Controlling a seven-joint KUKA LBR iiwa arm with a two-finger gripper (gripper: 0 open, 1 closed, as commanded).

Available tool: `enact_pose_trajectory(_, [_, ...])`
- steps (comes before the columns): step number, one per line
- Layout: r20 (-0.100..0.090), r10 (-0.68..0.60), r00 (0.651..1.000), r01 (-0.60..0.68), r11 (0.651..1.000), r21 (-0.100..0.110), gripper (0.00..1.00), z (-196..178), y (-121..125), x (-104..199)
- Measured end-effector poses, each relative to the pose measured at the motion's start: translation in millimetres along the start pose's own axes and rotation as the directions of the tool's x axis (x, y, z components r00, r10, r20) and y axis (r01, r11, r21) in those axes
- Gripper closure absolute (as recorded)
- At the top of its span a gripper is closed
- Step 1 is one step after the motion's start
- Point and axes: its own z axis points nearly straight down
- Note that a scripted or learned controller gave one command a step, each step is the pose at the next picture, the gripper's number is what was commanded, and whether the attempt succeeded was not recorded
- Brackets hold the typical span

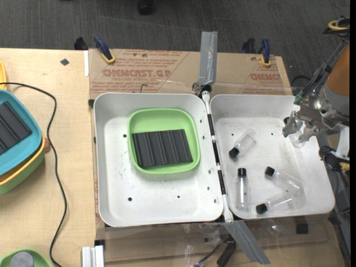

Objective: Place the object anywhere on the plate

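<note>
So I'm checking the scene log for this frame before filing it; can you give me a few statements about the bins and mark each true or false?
1. The square green plastic plate sits in the left white bin. True.
2. A ribbed dark grey rectangular pad lies on the plate. True.
3. The clear plastic vials with black caps lie on the plate. False: they lie in the right white bin.
4. The gripper hangs over the left bin. False: it is at the right bin's far right edge.
</note>
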Motion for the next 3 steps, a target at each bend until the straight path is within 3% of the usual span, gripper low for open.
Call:
enact_pose_trajectory(1, [0.0, 0.0, 1.0, 0.0, 1.0, 0.0, 0.0, 0, 0, 0])
enact_pose_trajectory(2, [0.0, 0.231, 0.973, -0.231, 0.973, 0.0, 0.0, -51, -23, 5])
enact_pose_trajectory(3, [0.0, 0.424, 0.906, -0.424, 0.906, 0.0, 0.0, -83, -54, 14])
